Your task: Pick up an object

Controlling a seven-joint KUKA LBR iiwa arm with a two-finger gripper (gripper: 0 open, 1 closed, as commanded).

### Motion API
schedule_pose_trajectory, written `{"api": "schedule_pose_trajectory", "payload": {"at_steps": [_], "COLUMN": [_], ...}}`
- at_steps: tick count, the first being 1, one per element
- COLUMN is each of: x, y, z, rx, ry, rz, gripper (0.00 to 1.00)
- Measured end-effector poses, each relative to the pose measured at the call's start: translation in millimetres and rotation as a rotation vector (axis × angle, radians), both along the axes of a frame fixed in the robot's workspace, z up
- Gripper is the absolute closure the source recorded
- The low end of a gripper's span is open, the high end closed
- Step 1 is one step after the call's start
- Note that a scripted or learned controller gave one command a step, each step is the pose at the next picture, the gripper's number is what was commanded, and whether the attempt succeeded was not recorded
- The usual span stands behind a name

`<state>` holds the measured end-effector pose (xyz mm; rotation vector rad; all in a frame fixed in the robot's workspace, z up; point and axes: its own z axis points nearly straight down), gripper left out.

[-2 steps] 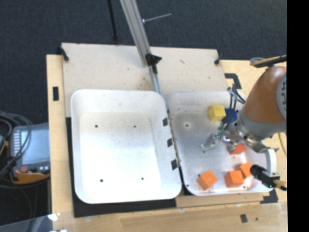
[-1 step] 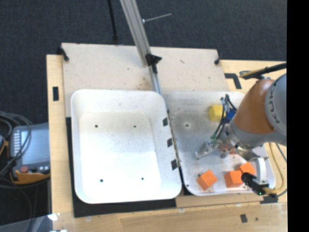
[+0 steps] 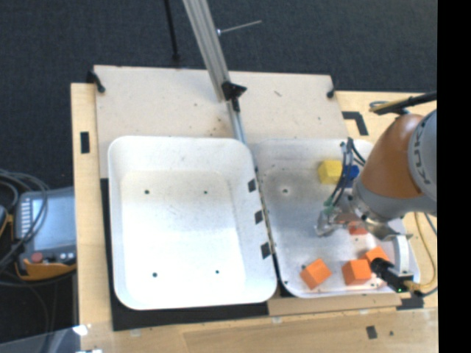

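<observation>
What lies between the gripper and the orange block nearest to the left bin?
In the camera view, only bare white floor of the right bin lies between the gripper and that orange block; no object sits between them.

Right bin (image 3: pixel 294 197) holds the objects. 1 yellow block (image 3: pixel 329 170) near the bin's far side, partly behind blue cabling. 2 orange blocks along the near wall: 1 orange cube (image 3: pixel 317 273) tilted, corner toward the bin's middle; a second orange cube (image 3: pixel 357 271) just to its right, sitting squarer. A third orange piece (image 3: pixel 377 256) further right, partly covered by the arm's hardware; shape unclear. A small reddish bit (image 3: pixel 358 229) shows under the wrist, mostly hidden.
</observation>
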<state>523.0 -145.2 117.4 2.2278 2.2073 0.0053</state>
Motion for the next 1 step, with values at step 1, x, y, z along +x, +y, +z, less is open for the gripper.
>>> {"api": "schedule_pose_trajectory", "payload": {"at_steps": [1], "x": [1.7], "y": [-7.2], "z": [62.8], "rx": [-0.001], "ry": [-0.002], "rz": [0.007], "gripper": [1.00]}}
